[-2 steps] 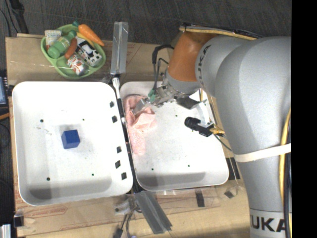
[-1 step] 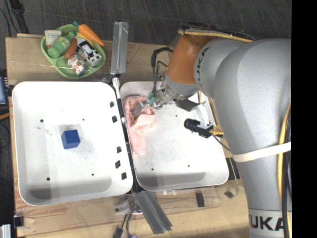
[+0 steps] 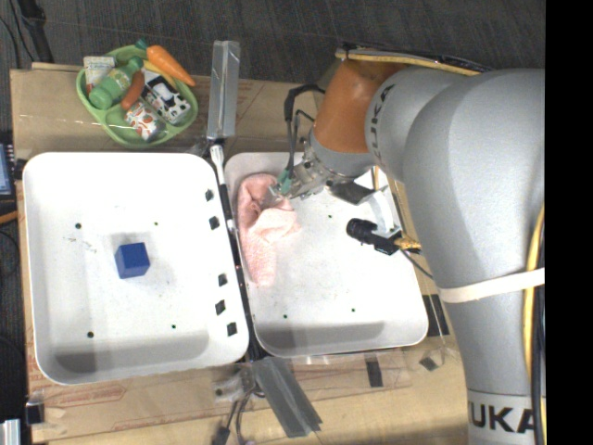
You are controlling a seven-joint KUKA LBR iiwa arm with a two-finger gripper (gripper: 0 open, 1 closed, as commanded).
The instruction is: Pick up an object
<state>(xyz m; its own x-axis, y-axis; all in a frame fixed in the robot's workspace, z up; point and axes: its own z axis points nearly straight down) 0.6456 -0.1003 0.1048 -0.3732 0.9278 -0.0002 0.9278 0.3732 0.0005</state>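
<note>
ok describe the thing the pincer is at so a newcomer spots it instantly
Find the two white bins; take the right bin, where the grey arm reaches in. Against its left wall lies a crumpled pink cloth, with the pincer at its top edge. It is soft and pink, unlike the blue cube next door.

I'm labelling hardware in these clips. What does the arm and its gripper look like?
The arm is a bulky, rounded grey body with an orange band above the wrist and pale "UKA" lettering low on its base. Thin dark cables loop beside the wrist. The gripper is small, dark and metallic.
</note>
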